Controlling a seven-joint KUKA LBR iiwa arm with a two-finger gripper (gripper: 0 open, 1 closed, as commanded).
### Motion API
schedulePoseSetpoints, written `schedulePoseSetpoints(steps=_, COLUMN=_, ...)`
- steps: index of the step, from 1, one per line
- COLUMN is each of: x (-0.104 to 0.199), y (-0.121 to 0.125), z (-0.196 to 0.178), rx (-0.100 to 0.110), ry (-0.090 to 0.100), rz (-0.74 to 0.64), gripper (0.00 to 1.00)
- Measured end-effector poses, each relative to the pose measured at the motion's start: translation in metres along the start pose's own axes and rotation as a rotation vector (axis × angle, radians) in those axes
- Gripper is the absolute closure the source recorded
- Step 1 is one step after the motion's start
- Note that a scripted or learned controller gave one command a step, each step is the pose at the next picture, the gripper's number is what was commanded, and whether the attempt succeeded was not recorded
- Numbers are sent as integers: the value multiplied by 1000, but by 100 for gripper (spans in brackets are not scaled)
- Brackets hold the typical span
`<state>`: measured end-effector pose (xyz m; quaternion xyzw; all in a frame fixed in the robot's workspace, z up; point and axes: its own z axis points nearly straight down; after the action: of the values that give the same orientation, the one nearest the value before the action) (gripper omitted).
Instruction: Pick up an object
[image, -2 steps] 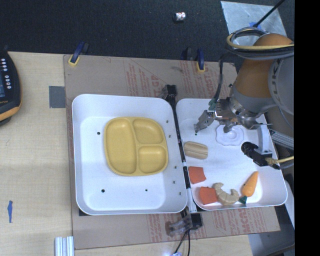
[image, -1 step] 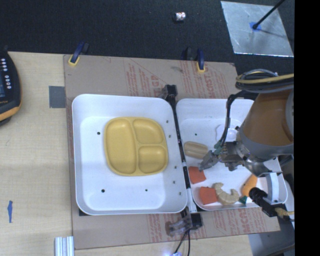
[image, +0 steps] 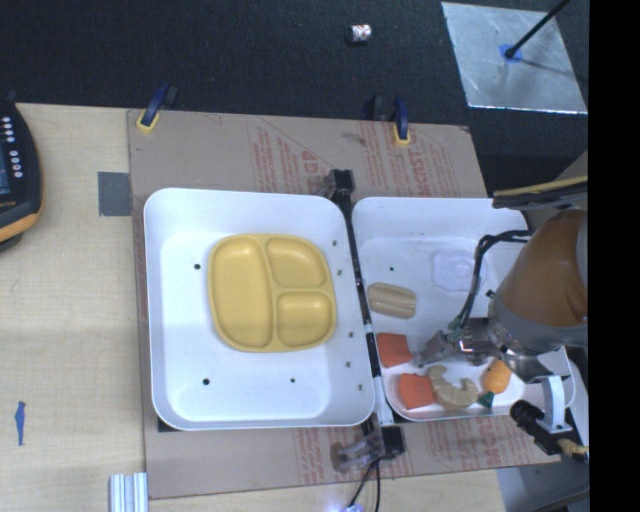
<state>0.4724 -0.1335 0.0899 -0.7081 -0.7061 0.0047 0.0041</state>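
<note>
The right bin (image: 420, 222) holds several small items. A tan bread-shaped piece (image: 391, 299) lies near its left wall. Below it sits an orange-red block (image: 393, 349), and a second red block (image: 414, 390) lies at the front edge. Beside that block are a pale curved piece (image: 455, 389) and a small orange item (image: 497, 377). My gripper (image: 447, 347) hangs low over the front part of this bin, just above the curved piece and right of the orange-red block. Nothing is visibly held in it.
The left bin (image: 175, 300) carries a yellow divided plate (image: 271, 291) in its middle. The arm's grey and orange body (image: 545, 280) covers the right side of the right bin. A thin divider (image: 355, 280) separates the bins. A black pendant (image: 15, 170) lies at the far left.
</note>
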Motion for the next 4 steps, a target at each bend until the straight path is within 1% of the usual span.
schedulePoseSetpoints(steps=1, x=-82, y=79, z=-91, rx=-23, ry=-7, rz=-6, gripper=0)
schedulePoseSetpoints(steps=2, x=13, y=189, z=-67, rx=-19, ry=3, rz=-17, gripper=0)
schedulePoseSetpoints(steps=3, x=5, y=183, z=-78, rx=-9, ry=-1, rz=-14, gripper=100)
schedulePoseSetpoints(steps=4, x=61, y=145, z=-106, rx=-9, ry=3, rz=-11, gripper=100)
